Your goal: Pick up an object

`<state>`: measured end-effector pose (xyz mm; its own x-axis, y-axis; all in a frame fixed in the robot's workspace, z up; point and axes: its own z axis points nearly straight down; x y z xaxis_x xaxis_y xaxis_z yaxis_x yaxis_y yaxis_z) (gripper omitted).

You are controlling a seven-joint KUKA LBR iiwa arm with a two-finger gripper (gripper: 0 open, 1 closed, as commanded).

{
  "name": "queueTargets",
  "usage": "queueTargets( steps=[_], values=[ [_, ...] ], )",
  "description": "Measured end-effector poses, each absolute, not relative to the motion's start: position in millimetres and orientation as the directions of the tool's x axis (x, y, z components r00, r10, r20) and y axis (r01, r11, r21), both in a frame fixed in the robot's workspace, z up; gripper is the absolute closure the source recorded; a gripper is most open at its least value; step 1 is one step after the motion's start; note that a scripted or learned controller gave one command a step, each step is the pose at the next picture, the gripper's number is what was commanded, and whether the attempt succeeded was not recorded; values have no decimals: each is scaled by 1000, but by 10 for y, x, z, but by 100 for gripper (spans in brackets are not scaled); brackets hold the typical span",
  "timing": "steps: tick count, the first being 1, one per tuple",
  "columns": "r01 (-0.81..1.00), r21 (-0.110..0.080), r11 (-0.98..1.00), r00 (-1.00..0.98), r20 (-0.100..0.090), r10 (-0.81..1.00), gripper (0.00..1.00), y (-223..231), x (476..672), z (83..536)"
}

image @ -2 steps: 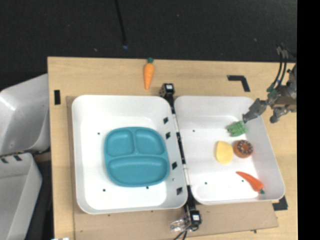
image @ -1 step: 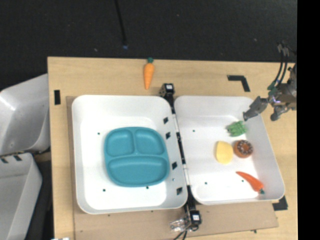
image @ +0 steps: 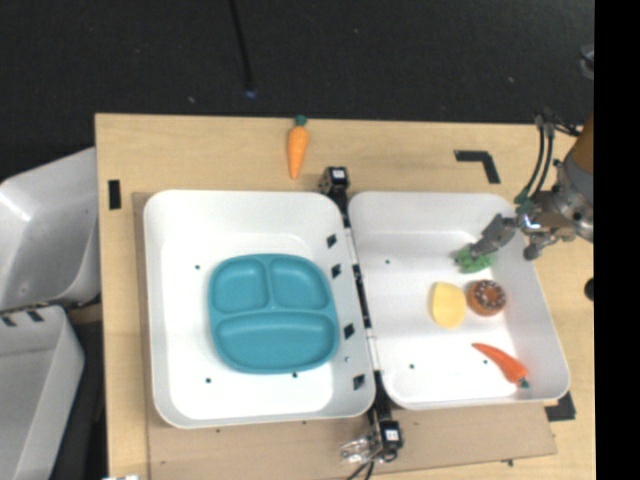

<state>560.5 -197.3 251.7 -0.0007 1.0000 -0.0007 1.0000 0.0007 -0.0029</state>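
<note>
Pincer [image: 492,240] is reaching down into the right bin [image: 420,383], its tip touching a small green object [image: 470,261]; whether it is clenched or released I cannot tell. Just beyond the green object, a yellow piece [image: 448,304] and a brown round item [image: 488,297] are lying side by side, probably as alternative targets. Farther off, a red chili [image: 500,360] is resting near the bin's corner, and a teal plate [image: 272,311] is sitting in the left bin [image: 170,368].
</note>
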Motion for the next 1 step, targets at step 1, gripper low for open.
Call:
queueTargets(
  steps=[1],
  values=[
    [1000,-3,0,0,-1,1000,0,-2012,5584,2089]
  ],
)
